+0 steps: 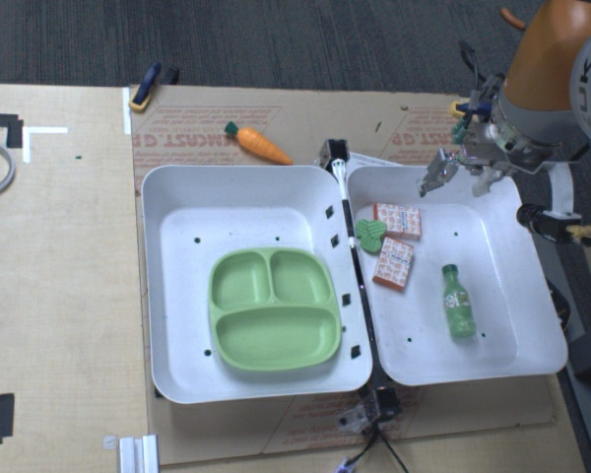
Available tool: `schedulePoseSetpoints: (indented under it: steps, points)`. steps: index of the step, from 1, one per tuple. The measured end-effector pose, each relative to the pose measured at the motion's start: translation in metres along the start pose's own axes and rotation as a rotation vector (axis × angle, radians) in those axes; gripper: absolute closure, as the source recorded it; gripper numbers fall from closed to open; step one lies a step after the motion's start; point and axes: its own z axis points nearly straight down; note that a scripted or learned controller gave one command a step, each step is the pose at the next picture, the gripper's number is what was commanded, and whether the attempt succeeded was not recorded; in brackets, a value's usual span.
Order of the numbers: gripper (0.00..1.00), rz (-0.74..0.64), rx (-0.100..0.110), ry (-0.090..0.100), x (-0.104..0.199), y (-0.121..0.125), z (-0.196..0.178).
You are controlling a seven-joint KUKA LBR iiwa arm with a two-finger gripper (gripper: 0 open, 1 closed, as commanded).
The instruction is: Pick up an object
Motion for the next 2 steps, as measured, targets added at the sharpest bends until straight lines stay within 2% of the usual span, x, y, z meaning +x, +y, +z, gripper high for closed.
schedulePoseSetpoints:
  steps: [1,2]
  points:
    - [0.0,0.113,-0.01,0.001,0.0243,0.0033,0.1256]
    - [1.0,0.114,-0.011,-0.001,0.0229,0.0034,0.116]
